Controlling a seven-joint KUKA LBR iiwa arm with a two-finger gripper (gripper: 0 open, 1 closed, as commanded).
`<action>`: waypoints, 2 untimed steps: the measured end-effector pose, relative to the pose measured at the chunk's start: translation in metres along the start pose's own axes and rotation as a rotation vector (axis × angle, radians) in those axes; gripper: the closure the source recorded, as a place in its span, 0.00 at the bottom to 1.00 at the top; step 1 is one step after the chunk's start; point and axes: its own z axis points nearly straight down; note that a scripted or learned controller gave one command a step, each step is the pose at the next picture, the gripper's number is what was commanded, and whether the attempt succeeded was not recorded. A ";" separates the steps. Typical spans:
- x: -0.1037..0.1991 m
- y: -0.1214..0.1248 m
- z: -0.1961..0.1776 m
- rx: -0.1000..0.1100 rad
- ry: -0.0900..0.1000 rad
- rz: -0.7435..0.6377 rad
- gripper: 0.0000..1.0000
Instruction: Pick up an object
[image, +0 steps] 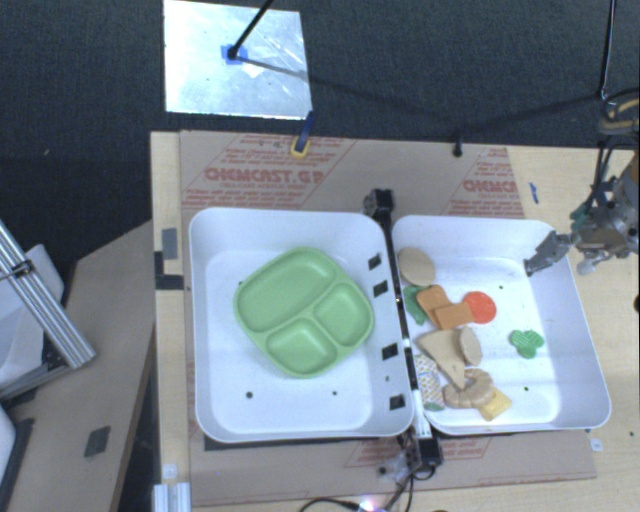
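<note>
Dark floor across the top of the frame, with a silver sheet lying upper left. Below that, tan bench and printed cardboard (red lettering, upside down) under two white bins set side by side, touching at a black-clipped seam down the middle.

Left bin: one pale green plate with three compartments, sitting slightly askew near the bin's centre.

Right bin: a scatter of small toy-food pieces, mostly crowded along its left side.
- Tan oval at upper left, smooth and flat-looking.
- Orange block just below it, touching a red disc on its right.
- Small dark green bit wedged against the seam, left of the orange block.
- Beige wedge and a tan slice overlapping below those.
- Brown curl and yellow chunk at lower left, touching each other (a speckled patch beside them, too small to make out).
- Green frill alone, well apart from the rest, toward the right of the bin floor.

Gripper at the right edge of the frame, hanging over the right bin's upper-right corner, well apart from every piece. Nothing seen in its grasp; how far open, impossible to tell from this angle.
</note>
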 end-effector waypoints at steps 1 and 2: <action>0.001 0.002 -0.007 -0.012 -0.003 -0.004 0.00; 0.004 0.007 0.054 -0.009 -0.002 -0.002 0.00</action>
